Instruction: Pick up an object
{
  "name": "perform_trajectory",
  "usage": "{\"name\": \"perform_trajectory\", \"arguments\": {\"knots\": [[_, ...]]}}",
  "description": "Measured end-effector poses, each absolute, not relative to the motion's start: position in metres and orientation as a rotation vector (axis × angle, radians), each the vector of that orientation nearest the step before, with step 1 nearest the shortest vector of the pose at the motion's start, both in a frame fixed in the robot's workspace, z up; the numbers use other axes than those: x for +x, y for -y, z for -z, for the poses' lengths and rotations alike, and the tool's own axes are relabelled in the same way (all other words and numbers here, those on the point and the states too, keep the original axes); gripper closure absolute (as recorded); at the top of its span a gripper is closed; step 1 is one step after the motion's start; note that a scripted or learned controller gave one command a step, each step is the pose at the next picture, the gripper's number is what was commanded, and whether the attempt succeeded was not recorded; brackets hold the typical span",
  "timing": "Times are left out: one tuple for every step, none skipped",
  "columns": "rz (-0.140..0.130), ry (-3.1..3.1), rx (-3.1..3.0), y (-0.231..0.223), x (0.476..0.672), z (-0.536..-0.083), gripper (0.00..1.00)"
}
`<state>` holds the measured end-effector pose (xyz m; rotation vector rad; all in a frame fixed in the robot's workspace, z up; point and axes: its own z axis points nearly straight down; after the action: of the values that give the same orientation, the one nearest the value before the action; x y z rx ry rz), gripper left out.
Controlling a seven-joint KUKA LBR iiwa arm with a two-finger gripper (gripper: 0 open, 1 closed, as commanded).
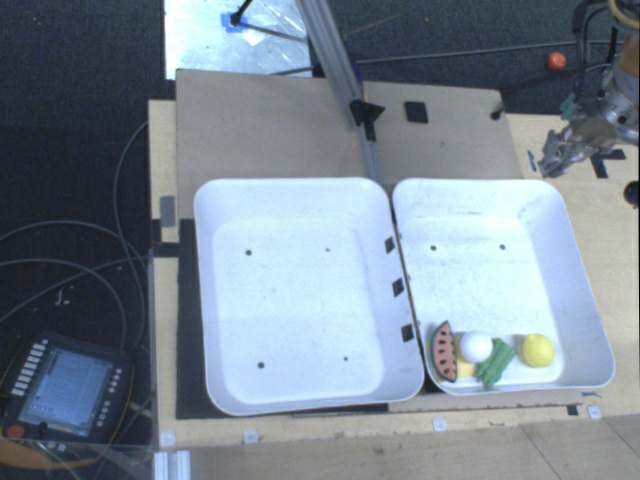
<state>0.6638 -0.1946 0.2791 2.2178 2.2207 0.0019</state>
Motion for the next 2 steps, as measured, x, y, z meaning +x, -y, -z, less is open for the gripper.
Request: {"name": "perform_trajectory", "arguments": {"knots": [[0.004,-2.224,2.225,0.186,0.614,-0.214,1.0],[0.001,-2.22,2.225,0.185,0.528,-0.199,1.0]]}}
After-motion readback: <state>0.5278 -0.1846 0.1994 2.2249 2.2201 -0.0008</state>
